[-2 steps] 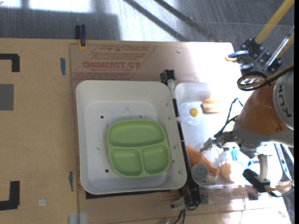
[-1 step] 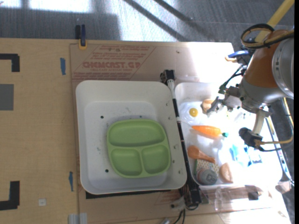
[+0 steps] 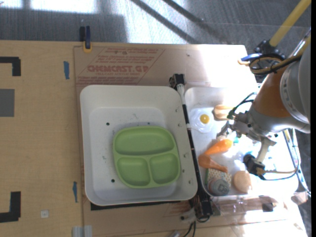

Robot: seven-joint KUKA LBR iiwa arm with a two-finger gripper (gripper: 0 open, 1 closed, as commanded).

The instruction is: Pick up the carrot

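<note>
The carrot (image 3: pixel 218 146) is a small orange piece with a paler tip, lying tilted in the middle of the right bin (image 3: pixel 197 95). My gripper (image 3: pixel 232 130) hangs just above and to the right of it, at the end of the grey arm with the orange band (image 3: pixel 269 100). The gripper's body hides the carrot's right end, and I cannot make out contact between them.
In the right bin a fried-egg toy (image 3: pixel 204 118) and a bread roll (image 3: pixel 221 112) lie behind the carrot. An orange wedge (image 3: pixel 211 163), a can (image 3: pixel 220 185) and a tan ball (image 3: pixel 242 180) lie in front. The left bin (image 3: pixel 94 132) holds a green divided plate (image 3: pixel 146 156).
</note>
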